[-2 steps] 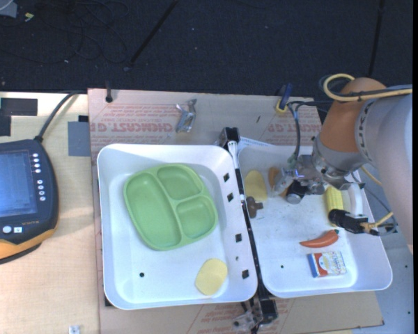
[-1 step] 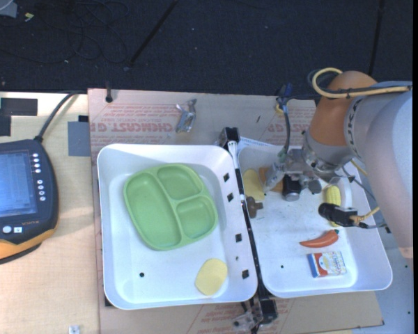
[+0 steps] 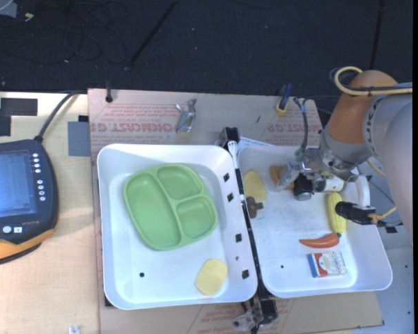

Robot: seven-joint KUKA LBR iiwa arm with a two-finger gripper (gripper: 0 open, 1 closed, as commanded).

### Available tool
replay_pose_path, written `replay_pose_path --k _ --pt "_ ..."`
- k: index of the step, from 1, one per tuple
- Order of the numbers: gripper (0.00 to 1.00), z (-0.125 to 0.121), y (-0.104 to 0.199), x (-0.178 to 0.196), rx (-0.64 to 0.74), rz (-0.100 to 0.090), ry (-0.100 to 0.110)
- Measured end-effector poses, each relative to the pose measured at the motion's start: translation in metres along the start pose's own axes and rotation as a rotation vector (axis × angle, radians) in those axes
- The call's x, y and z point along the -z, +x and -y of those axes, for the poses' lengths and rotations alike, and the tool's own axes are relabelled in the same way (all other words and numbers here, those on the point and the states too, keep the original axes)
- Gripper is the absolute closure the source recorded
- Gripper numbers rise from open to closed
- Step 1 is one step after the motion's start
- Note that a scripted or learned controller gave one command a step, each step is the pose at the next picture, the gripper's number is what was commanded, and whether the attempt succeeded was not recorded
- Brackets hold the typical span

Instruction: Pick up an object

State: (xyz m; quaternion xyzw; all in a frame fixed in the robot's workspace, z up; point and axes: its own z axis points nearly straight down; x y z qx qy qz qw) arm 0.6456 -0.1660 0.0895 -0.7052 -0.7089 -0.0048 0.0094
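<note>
In the right bin [image 3: 376, 273] lie several small things, any of which the task might mean. A yellow corn cob [image 3: 335, 213] lies lengthwise near the bin's right side, with a red chili pepper [image 3: 320, 241] just below it and a small red-and-white carton [image 3: 327, 264] nearer the front edge. A pale yellow piece [image 3: 254, 186] rests against the left wall of that bin, beside the divider, and a small orange-brown item [image 3: 278, 175] sits near the back, too blurred to name.

The gripper [image 3: 305, 184] hangs low over the back of the right bin, between the orange-brown item and the corn cob. Its dark tip points down at the bin floor, and it seems to touch nothing, though the view is too coarse to be sure; how its claw stands cannot be told. The arm [image 3: 386, 127] comes in from the right, its orange band [image 3: 352, 113] above the wrist, bent down and leftward.

The left bin [image 3: 115, 256] holds a green divided plate [image 3: 171, 205] and a pale yellow round piece [image 3: 211, 276] near its front.
</note>
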Motion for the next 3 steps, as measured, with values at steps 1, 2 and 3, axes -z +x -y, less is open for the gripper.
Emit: replay_pose_path --k 1,2,3 --pt "1.00 0.000 0.002 0.011 0.007 0.002 0.002" --pt "1.00 0.052 0.022 0.128 -0.004 0.021 -0.014" --pt "1.00 0.076 0.104 0.118 0.001 0.016 -0.001"
